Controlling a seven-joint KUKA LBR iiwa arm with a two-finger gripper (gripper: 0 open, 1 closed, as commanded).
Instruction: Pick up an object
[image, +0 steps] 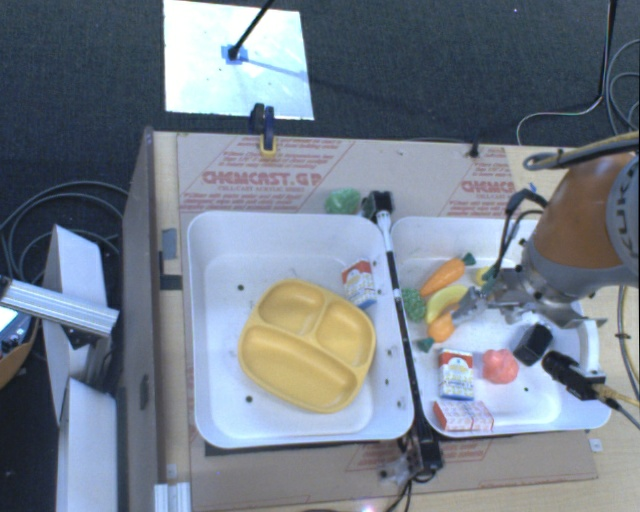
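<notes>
The right bin (560, 405) holds several toy foods. An orange carrot (445, 274) lies at its back left, with a yellow piece (446, 300) just in front of it and a green broccoli (413, 303) against the left wall. A small orange piece (441, 328) lies below these. Further forward are a red tomato (500, 367), a white and red carton (457, 375) and a red box (462, 416). My gripper (468, 306) is low in this bin, pointing left, its tip right beside the yellow piece. Nothing shows as held.
The left bin (225, 270) holds a yellow divided plate (307, 343) and a small carton (360, 283) by its right wall. A green object (343, 201) lies on the cardboard behind the bins. The arm's orange band (590, 220) hangs over the right bin's back right.
</notes>
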